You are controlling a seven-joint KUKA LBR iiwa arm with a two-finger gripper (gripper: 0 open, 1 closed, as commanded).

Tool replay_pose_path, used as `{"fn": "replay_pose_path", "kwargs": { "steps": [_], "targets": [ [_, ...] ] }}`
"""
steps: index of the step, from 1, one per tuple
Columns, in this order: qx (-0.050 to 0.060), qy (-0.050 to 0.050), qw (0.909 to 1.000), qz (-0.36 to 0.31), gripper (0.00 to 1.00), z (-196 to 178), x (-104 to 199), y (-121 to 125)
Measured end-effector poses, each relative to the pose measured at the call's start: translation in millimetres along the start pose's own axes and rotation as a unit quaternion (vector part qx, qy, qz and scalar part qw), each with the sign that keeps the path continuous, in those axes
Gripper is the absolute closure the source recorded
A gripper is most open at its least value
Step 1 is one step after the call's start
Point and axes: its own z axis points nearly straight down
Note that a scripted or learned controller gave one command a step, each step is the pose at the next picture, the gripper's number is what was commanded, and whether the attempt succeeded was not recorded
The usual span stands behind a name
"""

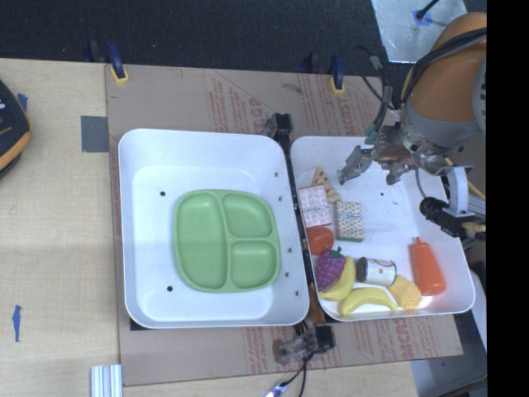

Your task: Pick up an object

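Note:
My gripper (374,169) hangs over the far part of the right bin (438,213), fingers (352,165) spread open with nothing between them. Just left of and below it lie a tan wedge (326,181), a pink box (314,205) and a patterned box (349,220). Nearer the front sit a red tomato (320,239), purple grapes (330,265), two bananas (366,303), a small bottle (377,270), a corn cob (405,292) and an orange bottle (426,267).
The left bin (149,213) holds a green divided plate (225,240). The arm's orange band (446,64) and grey wrist loom over the right bin's far right corner. A black clamp (282,126) sits between the bins at the back.

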Motion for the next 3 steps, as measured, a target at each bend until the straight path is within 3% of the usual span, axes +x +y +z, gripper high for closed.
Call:
{"fn": "replay_pose_path", "kwargs": {
  "steps": [1,2,3],
  "targets": [
    [-0.001,-0.002,1.0000,0.001,0.00,109,-17,25],
    [-0.001,0.000,1.0000,-0.001,0.00,127,-18,56],
    [0.000,-0.001,1.0000,-0.002,1.00,116,-19,56]
  ]
}}
